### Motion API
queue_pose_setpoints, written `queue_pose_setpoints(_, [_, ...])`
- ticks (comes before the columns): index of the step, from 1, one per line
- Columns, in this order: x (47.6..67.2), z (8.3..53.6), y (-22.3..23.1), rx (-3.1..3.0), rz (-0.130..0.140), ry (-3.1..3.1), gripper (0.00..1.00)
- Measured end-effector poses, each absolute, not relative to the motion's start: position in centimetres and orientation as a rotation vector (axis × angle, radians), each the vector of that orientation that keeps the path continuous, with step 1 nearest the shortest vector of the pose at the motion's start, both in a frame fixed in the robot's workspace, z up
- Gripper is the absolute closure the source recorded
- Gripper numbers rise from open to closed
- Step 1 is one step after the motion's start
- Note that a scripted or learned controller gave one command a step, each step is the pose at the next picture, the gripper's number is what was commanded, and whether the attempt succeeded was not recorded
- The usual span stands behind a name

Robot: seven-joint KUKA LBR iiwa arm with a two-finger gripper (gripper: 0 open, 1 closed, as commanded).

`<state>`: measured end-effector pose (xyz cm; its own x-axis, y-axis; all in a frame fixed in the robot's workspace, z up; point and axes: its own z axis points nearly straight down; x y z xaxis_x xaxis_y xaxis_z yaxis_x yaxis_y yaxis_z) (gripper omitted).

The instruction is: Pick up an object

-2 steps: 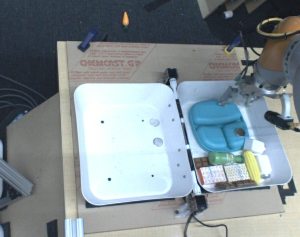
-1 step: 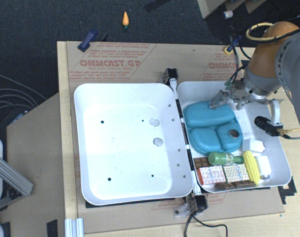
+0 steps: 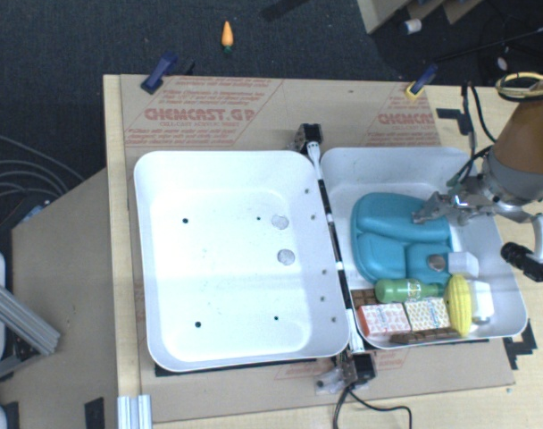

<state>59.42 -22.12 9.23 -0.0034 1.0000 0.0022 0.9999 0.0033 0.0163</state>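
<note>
Here, yellow corn (image 3: 459, 304) lies pointing bin-front to back.

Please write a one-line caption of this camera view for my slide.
Robot gripper above a blue plastic object in the right bin, beside a green bottle and toy corn.

- The flat tan bench (image 3: 209, 105), with red lettering printed across its top, carried two shallow white plastic bins side by side.
- The left bin (image 3: 164, 266) and the right bin (image 3: 379, 161) touched along a dark seam.
- Blue clamps sat at the far left corner (image 3: 157, 75) and the far right corner (image 3: 421, 80).
</note>
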Motion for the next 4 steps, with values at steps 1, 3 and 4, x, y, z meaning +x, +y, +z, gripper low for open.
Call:
queue_pose_setpoints(1, [59.5,10.4,-22.3,2.205,0.020,2.212,1.00])
queue_pose_setpoints(3, [55.0,9.0,-22.0,2.215,0.019,2.221,0.00])
queue_pose_setpoints(4, [48.2,9.1,-19.7,2.213,0.002,2.201,0.00])
